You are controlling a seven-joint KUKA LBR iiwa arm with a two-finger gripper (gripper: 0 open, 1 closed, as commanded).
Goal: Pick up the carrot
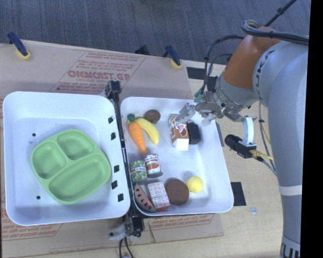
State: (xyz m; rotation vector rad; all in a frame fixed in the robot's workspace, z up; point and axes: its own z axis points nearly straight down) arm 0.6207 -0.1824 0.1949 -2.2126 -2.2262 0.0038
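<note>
Carrot (137, 136) lies in the right bin (215, 176), close to that bin's left wall, slanting with its green top toward the far left corner. Just beside it on the right, nearly touching along its length, lies a banana (148, 129), so only the carrot's left flank has a thin strip of bare floor before the wall. A brown round fruit (152, 116) sits just past the banana's far end. Near the carrot's tip stand two small jars (147, 167), close off that end. The tool (197, 112) hangs over the bin's far right part, above a small carton (178, 133) and a dark block (193, 132); I cannot tell whether its fingers are apart or together. It is well apart from the carrot, with open white floor in the bin's middle between them. A lemon (195, 184) and a brown disc (176, 191) sit near the front edge. In the left bin (18, 114) rests a green divided plate (70, 165)
</note>
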